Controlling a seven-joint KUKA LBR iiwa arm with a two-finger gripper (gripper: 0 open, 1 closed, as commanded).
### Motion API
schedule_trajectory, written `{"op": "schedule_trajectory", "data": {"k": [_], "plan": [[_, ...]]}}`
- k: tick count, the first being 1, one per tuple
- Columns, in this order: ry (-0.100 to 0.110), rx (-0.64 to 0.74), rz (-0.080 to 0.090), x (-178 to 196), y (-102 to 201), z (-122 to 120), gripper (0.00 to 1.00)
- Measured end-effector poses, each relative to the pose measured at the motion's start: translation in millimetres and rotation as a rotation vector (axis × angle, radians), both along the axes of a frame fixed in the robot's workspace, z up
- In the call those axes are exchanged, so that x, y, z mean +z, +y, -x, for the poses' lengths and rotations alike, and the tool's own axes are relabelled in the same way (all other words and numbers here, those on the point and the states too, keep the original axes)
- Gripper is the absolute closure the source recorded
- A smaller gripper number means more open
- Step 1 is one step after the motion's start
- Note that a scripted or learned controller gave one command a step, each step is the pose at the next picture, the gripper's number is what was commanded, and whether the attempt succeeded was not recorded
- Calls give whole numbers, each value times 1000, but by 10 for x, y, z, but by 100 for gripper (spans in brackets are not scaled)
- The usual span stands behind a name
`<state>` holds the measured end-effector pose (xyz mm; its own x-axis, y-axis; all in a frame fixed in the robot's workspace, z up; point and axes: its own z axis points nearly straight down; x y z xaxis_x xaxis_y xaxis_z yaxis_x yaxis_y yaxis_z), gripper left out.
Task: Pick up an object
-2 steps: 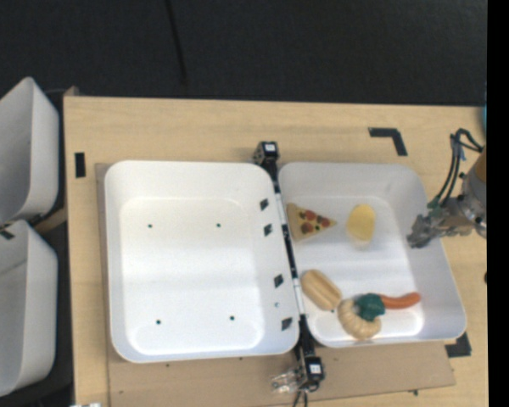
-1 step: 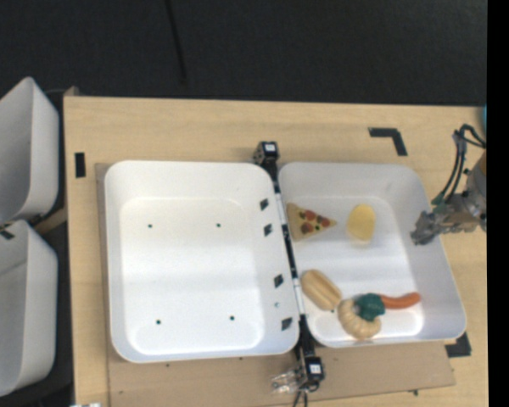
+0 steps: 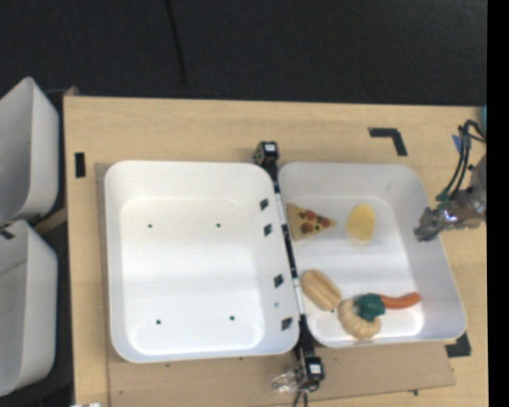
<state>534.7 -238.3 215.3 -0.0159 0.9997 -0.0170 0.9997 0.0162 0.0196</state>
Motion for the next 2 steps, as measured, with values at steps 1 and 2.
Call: {"op": "schedule_trajectory", "data": {"k": [1, 2], "plan": [[22, -18, -18, -1186, 100, 252, 100], [15, -20, -15, -1037, 82, 233, 100]]}}
